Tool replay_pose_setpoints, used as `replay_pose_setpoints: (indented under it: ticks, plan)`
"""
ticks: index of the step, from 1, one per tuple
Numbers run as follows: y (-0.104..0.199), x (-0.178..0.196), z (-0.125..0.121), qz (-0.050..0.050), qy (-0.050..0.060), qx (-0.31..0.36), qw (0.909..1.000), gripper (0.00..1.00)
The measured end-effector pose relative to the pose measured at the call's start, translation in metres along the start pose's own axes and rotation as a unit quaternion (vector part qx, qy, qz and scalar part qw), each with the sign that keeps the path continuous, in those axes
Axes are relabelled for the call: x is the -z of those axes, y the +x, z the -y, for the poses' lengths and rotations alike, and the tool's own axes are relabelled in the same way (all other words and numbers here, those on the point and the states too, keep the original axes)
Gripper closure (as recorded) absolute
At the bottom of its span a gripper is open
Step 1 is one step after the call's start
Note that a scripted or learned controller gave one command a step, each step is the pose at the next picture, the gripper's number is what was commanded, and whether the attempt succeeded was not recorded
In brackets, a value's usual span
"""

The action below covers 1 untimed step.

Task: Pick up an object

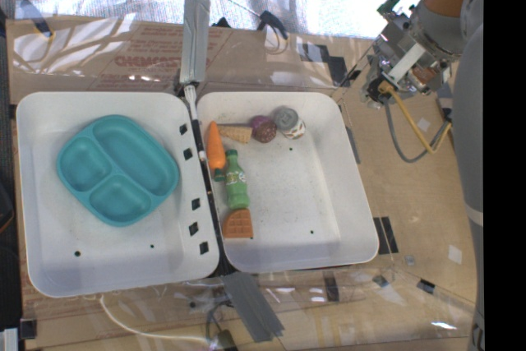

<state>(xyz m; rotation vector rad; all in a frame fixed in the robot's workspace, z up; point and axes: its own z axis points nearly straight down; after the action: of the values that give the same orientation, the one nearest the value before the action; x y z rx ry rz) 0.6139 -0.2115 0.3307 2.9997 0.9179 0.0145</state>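
Observation:
The right bin (329, 201) holds several small things along its left and far sides. An orange carrot (215, 145) lies by the left wall, with a green bottle (236, 179) just beside it and a brown waffle piece (237, 223) nearer the front. At the far side lie a cone (234, 133), a purple round item (263, 128) and a grey can (288, 122) on its side. My gripper (380, 82) hangs outside the right bin, beyond its far right corner, well apart from all of these.
A teal divided plate (119, 168) sits in the left bin (41, 242). Brown card and tape strips cover the bench around the bins. A yellow cable loops below the wrist at the right.

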Motion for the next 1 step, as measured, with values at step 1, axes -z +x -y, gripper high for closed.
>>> replay_pose_setpoints:
  ticks: [1]
  plan:
    - [0.0194,-0.0944,0.0338,0.008,0.008,-0.062,0.998,1.0]
